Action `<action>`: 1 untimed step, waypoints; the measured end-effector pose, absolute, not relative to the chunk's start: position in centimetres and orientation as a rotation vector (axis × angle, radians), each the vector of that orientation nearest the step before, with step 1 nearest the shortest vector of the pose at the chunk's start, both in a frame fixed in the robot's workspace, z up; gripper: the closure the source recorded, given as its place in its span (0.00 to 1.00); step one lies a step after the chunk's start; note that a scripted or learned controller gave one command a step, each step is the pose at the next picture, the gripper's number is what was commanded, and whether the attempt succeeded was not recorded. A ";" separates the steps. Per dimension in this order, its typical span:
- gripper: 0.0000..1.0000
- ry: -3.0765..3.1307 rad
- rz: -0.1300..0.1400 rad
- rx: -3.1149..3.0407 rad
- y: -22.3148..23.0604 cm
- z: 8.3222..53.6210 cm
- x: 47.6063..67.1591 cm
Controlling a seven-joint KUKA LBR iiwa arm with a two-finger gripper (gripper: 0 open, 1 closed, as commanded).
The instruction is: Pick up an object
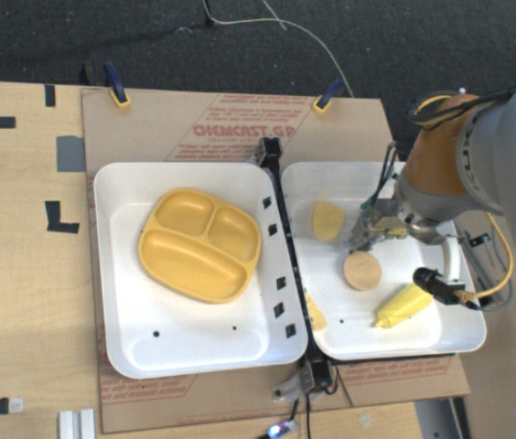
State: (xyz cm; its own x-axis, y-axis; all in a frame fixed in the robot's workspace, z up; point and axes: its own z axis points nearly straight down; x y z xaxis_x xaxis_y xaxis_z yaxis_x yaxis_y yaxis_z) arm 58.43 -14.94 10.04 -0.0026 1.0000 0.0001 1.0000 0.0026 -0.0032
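Round tan wooden disc (pixel 362 271) lies flat in right white bin (pixel 459 341), just below gripper (pixel 368 233), whose finger state I can't tell from above, holding nothing visible; best to drop straight down, centred over disc, clear of yellow block (pixel 327 219).

Only readable thing is the red print on the cardboard sheet (pixel 240 131) under the bins, looks like "CHEMCAST GP". The smaller red lines around it are too blurry.
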 end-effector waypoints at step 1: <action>1.00 -2.223 -0.003 -2.223 -15.5 15.9 57.9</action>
